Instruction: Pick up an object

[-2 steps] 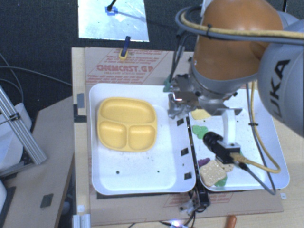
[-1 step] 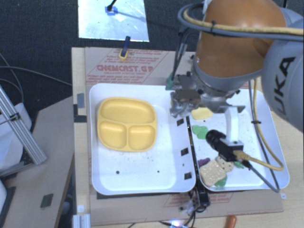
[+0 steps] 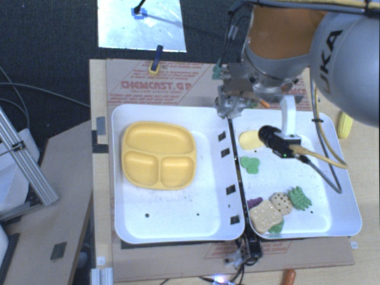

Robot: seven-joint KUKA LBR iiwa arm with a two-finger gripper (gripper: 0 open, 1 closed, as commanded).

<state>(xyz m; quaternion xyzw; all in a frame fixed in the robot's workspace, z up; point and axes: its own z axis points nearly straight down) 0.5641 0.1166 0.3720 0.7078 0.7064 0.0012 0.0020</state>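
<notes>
While the yellow divided tray [image 3: 159, 155] sits alone in the left bin [image 3: 127, 218], the pickable pieces lie right: green piece [image 3: 250, 165], crackers [image 3: 272, 212], leafy green piece [image 3: 300, 198]. Whether the pincer [image 3: 228, 108], over the divider [image 3: 238, 177], is open or closed, I cannot tell; descending there risks striking the rim.

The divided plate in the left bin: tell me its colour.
The divided plate is pale yellow all over, with no pattern, seen clearly in the camera view.
</notes>
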